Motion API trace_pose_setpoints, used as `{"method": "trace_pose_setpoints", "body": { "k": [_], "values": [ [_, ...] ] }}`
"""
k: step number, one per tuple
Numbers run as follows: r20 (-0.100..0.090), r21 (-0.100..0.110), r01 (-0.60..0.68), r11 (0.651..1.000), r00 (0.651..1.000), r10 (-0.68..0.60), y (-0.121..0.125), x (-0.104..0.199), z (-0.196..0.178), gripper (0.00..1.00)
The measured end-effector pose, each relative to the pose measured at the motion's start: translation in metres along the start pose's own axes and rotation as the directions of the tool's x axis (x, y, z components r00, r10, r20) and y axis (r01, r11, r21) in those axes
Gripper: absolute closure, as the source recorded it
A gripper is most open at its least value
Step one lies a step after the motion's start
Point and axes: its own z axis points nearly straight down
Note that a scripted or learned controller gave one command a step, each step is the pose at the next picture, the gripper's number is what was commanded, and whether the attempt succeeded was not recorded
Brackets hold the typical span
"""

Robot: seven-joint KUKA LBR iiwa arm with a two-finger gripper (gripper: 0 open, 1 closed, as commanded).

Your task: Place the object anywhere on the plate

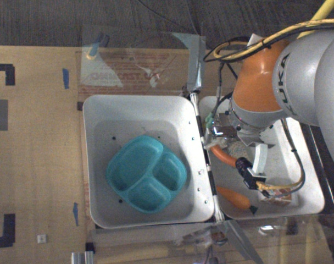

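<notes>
Overhead, the grey arm [299,54] with its orange band [257,87] reaches in from the right and hangs over the right bin [312,199]. Its gripper [233,142] sits low in that bin's left half, close to the wall shared with the left bin [95,114]; the wrist hides the fingers, so whether they are spread or closed cannot be determined.

Two orange carrot-like objects lie in the right bin. The upper carrot [223,154] is partly covered by the gripper; its visible length runs on a diagonal from upper left to lower right. The lower carrot [234,198] lies free on the bin floor near the front wall, long axis also slanting from upper left down to lower right, where a dark tip points toward the front right. A small packet [276,194] rests just right of it.

The teal plate [146,173], divided into three compartments, lies in the left bin, well apart from both carrots. Both bins stand on the brown surface [35,147]
</notes>
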Motion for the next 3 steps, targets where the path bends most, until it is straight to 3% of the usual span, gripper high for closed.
{"method": "trace_pose_setpoints", "body": {
  "k": [1,2,3],
  "values": [
    [-0.003,0.002,0.025,1.0,1.0,-0.025,-0.038,0.074,-0.013,1.0],
    [-0.002,-0.003,0.043,0.999,0.999,-0.043,-0.006,0.136,-0.004,1.0],
    [-0.001,-0.003,0.044,0.999,0.999,-0.044,-0.006,0.136,-0.004,0.0]
  ]
}}
